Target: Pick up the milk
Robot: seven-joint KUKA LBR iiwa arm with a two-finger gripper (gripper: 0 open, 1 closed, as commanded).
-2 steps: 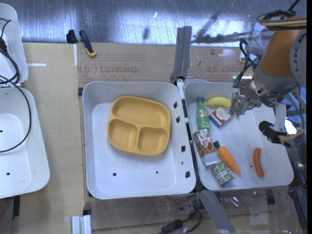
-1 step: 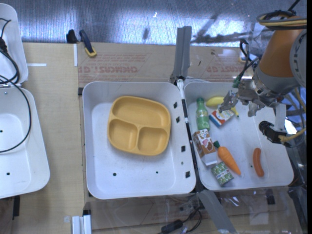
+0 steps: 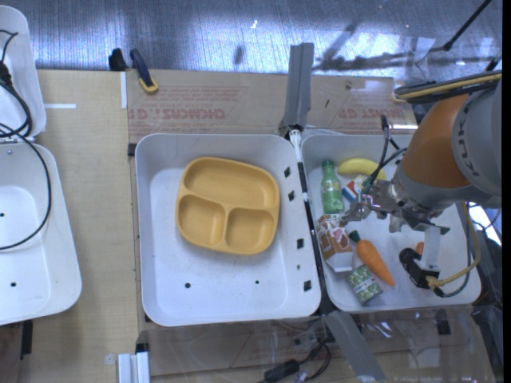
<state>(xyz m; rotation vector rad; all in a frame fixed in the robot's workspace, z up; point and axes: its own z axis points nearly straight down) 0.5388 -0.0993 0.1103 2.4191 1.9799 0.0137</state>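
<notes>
One milk carton lies in the right bin, at its left side, just right of the wall shared with the left bin, in the lower right of the frame. We judge it light and fairly stiff, a small carton whose walls would dent under a hard squeeze and whose printed skin may be a little slick; taking it across its two flat sides near the middle looks safest. The carrot lies just beside it to the right, so room for a finger there is tight. We count one green bottle, one banana, one carrot, one small green pack, and one yellow plate in the left bin. The hand hangs just above the milk in the frame; we cannot tell how far open it is, nor see anything in it.
</notes>
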